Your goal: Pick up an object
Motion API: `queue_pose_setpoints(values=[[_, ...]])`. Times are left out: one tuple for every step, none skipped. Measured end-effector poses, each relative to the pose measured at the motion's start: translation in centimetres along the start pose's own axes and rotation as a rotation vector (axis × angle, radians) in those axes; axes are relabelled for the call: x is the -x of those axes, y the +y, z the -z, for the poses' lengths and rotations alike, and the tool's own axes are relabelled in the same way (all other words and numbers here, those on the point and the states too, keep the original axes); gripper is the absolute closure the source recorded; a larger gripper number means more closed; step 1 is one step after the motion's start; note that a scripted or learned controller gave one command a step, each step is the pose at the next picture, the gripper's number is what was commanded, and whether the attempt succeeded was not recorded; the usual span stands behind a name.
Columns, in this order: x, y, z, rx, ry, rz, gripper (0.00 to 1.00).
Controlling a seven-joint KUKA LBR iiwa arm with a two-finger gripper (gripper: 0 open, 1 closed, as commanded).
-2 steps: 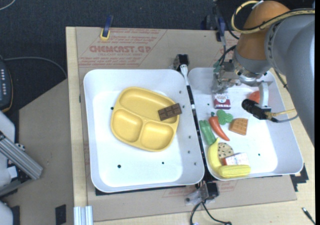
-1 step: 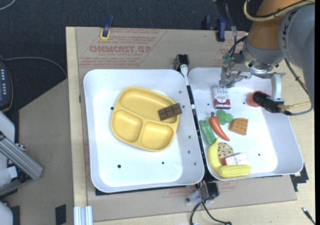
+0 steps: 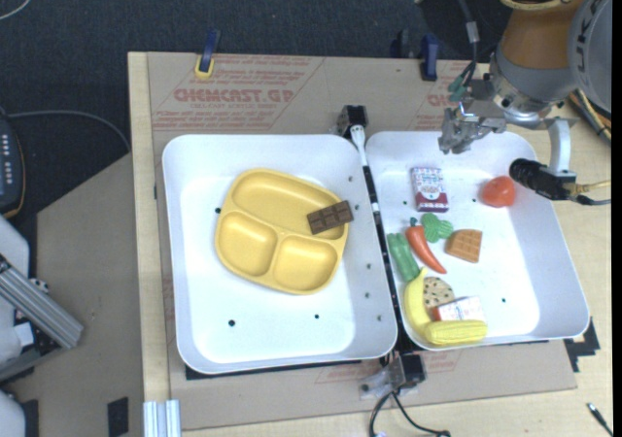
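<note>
Right bin (image 3: pixel 544 260): free floor along its right side and far edge, past the tomato (image 3: pixel 498 191). Near-left corner jammed: corn (image 3: pixel 455 332), banana (image 3: pixel 416 299), cookie (image 3: pixel 437 290), small box (image 3: pixel 461 310) touching. Carrot (image 3: pixel 424 246) and green veg (image 3: pixel 400 255) crowd the left wall; waffle (image 3: pixel 466 246) just right of the carrot. Left bin (image 3: pixel 194 260): yellow tray (image 3: pixel 277 231) fills the middle, chocolate (image 3: pixel 328 218) on its right rim; open floor around the tray.

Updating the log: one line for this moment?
gripper: above right bin's far edge | holding: nothing seen | nearest: red packet
</note>
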State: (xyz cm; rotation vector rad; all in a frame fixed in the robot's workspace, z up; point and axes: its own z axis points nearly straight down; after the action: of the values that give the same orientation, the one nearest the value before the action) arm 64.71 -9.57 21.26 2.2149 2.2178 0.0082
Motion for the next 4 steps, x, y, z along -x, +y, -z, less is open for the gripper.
queue_pose_setpoints(values=[[0.0, 0.1, 1.4, -0.004, 0.001, 0.0, 1.0], [-2.7, 1.2, 2.2, -0.005, 0.002, 0.003, 1.0], [-2.7, 1.1, 2.0, -0.008, 0.001, 0.0, 1.0], [-1.4, 0.9, 0.8, -0.011, 0.001, -0.003, 1.0]])
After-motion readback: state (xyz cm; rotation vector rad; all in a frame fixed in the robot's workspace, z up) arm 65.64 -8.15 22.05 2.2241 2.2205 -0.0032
